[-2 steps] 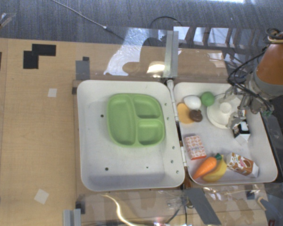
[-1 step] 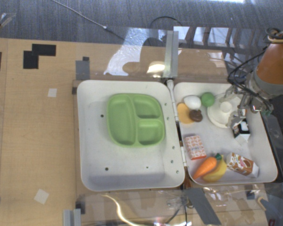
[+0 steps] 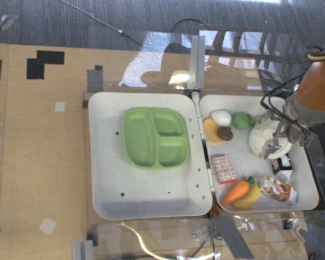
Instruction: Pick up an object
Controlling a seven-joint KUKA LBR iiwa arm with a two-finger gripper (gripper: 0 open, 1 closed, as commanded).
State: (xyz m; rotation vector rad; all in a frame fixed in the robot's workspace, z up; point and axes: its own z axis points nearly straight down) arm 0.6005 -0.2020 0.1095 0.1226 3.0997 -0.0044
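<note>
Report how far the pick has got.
Done: the arm has reached in over the right bin, with the claw low near its far right side. In hand: nothing visibly lifted; whether the claw has anything cannot be told from this angle. Left: the carrot, the banana, the small red box and the green ball all lie in the bin, so a grasp and lift remain.

arm reaches in from right, gripper [image 3: 274, 145] pointing down
</note>
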